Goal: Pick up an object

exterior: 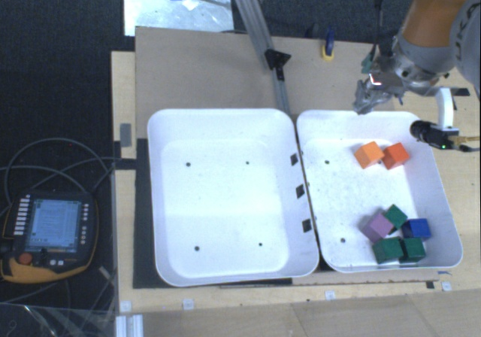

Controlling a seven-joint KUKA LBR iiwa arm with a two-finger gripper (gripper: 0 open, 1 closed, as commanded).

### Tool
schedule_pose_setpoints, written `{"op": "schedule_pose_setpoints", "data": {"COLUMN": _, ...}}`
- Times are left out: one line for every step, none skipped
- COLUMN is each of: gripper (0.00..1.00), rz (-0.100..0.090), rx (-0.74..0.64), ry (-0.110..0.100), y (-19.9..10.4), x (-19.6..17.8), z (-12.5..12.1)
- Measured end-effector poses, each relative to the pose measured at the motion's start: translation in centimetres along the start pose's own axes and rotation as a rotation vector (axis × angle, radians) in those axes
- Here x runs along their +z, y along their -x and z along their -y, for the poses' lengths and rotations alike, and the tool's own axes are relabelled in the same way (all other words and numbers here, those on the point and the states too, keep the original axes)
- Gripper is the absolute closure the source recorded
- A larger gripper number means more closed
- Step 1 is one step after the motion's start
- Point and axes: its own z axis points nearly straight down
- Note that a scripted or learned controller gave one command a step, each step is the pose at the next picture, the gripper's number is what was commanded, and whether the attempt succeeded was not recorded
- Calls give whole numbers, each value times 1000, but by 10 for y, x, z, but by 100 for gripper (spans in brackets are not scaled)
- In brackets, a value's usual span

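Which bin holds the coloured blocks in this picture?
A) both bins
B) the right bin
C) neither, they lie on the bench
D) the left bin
B: the two orange blocks and the purple, green and blue cluster all lie inside the right bin.

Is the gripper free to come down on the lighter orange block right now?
Probably yes: the gripper hangs above the right bin's far rim, nothing covers the lighter orange block, though the darker orange block touches it.

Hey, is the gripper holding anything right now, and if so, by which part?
Nothing is held. The gripper hangs over the right bin's far rim, apart from the orange blocks and every other block.
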Motion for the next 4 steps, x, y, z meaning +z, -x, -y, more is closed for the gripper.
{"op": "schedule_pose_setpoints", "data": {"gripper": 100, "rz": -2, "rx": -4, "ry": -10, "y": -52, "x": 9, "z": 23}}
{"op": "schedule_pose_setpoints", "data": {"gripper": 100, "rz": -4, "rx": -4, "ry": -9, "y": -100, "x": 5, "z": 60}}
{"op": "schedule_pose_setpoints", "data": {"gripper": 100, "rz": -4, "rx": -3, "ry": -11, "y": -143, "x": 19, "z": 90}}
{"op": "schedule_pose_setpoints", "data": {"gripper": 100, "rz": -5, "rx": -6, "ry": -9, "y": -189, "x": 9, "z": 120}}
